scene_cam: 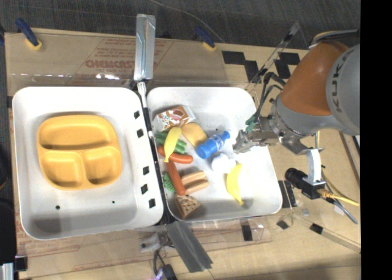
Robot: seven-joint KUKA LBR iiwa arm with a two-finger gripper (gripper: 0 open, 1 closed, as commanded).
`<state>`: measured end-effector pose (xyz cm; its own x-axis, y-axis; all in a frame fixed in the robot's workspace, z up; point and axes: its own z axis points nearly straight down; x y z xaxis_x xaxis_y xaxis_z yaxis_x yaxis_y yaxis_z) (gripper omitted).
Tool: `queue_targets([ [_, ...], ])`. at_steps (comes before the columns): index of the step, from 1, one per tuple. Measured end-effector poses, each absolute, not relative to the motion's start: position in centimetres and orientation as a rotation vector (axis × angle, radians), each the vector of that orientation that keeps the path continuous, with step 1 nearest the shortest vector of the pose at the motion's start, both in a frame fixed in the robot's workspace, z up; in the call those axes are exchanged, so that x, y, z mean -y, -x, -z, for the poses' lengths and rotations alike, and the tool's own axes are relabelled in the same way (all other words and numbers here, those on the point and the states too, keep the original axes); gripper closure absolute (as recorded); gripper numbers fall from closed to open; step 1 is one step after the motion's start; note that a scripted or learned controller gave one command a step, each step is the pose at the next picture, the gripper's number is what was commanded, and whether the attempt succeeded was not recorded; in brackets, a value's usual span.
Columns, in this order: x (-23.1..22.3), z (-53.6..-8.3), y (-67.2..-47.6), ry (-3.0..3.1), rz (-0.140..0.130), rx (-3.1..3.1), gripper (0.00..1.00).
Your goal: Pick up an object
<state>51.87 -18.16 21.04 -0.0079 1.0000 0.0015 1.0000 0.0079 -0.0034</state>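
The right bin [202, 98] holds a heap of toy food along its left side. A blue bottle [213, 145] lies near the middle, with a small white piece [222, 163] just below it. A yellow banana [234, 182] rests toward the front right. My gripper [244, 142] hangs over the bin's right part, just right of the blue bottle and above the white piece. I see nothing held in it.
A snack packet [172, 116], a pale yellow fruit [195, 132], a red sausage [180, 158], a hot dog [195, 181] and a waffle wedge [187, 204] crowd the right bin's left side. The left bin [24, 107] holds a yellow divided tray [79, 149].
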Motion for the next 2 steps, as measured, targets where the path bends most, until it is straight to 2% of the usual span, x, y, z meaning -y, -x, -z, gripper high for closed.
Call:
queue_targets([
  [1,17.03,-14.01,-56.17,2.533,-0.006,1.850,0.00],
  [2,17.05,-14.13,-56.24,2.534,-0.003,1.851,0.00],
])
